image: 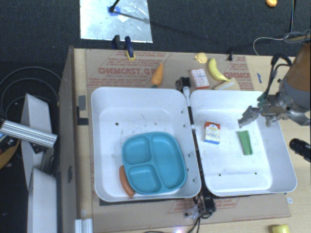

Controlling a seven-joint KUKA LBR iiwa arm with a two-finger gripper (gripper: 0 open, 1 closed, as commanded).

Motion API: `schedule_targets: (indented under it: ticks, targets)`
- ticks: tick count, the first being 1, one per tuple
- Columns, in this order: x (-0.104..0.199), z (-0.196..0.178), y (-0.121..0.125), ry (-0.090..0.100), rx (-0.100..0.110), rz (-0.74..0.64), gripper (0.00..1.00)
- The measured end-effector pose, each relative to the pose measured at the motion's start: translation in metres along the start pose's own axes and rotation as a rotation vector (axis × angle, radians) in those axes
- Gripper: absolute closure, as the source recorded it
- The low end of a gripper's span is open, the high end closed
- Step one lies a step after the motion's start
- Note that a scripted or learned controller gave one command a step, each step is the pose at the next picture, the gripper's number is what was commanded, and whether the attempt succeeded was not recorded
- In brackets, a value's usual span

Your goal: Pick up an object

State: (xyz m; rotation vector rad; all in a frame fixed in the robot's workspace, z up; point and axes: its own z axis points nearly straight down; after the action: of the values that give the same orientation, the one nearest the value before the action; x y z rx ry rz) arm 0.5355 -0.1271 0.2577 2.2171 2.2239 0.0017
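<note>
In the right bin (272, 176) lie a green stick-shaped object (245, 142) and a small white carton with a red and blue label (212, 131). My gripper (256, 116) hangs over the right bin's upper right part, just above and right of the green stick, apart from it. Nothing shows between the fingers. In the left bin (107, 110) sit a blue divided plate (153, 161) and an orange sausage-shaped toy (126, 181) beside the plate's lower left.
On the cardboard behind the bins lie a carrot (157, 74), a small patterned box (199, 78), a banana (215, 70) and a small yellow piece (201, 58). A black divider (190, 120) runs between the bins. Cables hang at the right by the arm (296, 89).
</note>
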Motion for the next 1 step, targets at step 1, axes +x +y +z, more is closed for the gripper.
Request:
schedule_targets:
  ticks: [1]
  targets:
    - [-0.0584, 0.0602, -0.0011, -0.001, 0.003, 0.007, 0.0]
